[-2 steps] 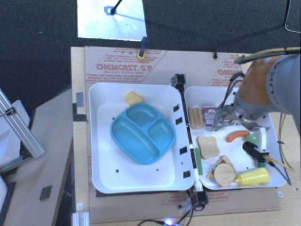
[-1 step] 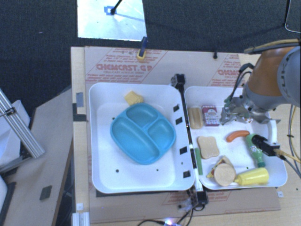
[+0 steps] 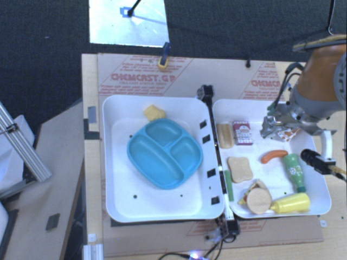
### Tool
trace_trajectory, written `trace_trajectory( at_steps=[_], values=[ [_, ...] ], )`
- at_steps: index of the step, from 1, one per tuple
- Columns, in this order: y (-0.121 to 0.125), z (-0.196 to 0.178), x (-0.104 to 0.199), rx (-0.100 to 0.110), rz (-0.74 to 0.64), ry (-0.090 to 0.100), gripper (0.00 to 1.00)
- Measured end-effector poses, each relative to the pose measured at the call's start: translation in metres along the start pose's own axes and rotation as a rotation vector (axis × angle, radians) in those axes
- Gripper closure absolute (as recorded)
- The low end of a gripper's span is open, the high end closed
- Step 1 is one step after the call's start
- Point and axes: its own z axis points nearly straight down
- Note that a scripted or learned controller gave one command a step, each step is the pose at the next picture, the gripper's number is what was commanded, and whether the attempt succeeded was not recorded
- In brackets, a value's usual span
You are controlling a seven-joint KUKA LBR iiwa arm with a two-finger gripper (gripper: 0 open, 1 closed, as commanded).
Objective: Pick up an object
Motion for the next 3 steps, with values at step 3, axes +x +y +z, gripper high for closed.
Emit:
trace_trajectory(
  at_steps=[3],
  values=[
    [-0.004,-0.039,0.092,0.004,-0.004,0.001,1.00]
  ],
)
